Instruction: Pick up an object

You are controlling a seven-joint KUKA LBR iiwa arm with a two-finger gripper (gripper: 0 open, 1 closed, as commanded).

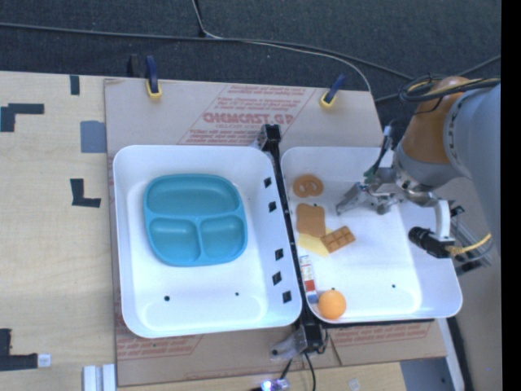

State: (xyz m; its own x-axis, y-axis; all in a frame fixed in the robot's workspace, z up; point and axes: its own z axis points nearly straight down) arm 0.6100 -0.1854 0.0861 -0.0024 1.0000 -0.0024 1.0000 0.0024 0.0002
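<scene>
The gripper (364, 199) hangs low over the right bin (423, 287), its fingers spread wide with nothing between them. Just left of it lie a pretzel (308, 186), a brown slab (310, 218) and a waffle piece (337, 239) (all untouched). An orange ball (331, 304) sits in the near corner. A blue divided tray (195, 219) rests in the left bin (130, 251).

1. A brown cardboard sheet (244, 112) with red print lies on the bench under both bins.
2. Two yellow-tipped clamps, one (151, 78) near its far left corner and one (330, 94) near its far right corner, grip its far edge.
3. A black cable (244, 39) runs over the dark floor beyond the bench.
</scene>
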